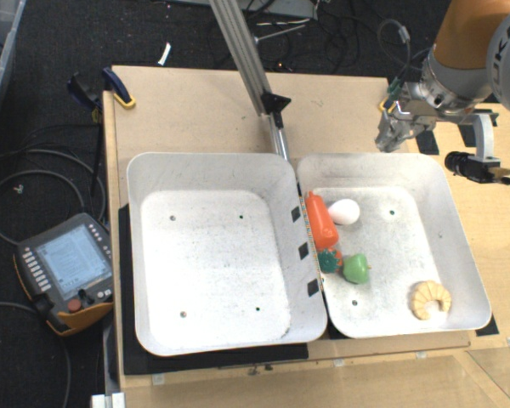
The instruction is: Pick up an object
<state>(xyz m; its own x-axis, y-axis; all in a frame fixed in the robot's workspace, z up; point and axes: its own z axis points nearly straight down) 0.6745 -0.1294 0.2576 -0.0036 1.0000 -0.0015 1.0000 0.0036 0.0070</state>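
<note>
Holding four items, right bin (pixel 459 253): orange carrot (pixel 320 220) at left wall touching white egg (pixel 345 212), green toy (pixel 349 266) below, croissant (pixel 430 299) near front-right corner. Gripper (pixel 394 134) above back rim, nothing visibly gripped.

Gripper (pixel 397 133) seemingly above right bin (pixel 459 228)

Open floor across the left bin (pixel 208 253). In the right bin (pixel 391 253), orange carrot (pixel 320 221), white egg (pixel 345 212), green toys (pixel 347 266) crowding the left wall; croissant (pixel 429 299) near the front-right corner; centre free.
</note>
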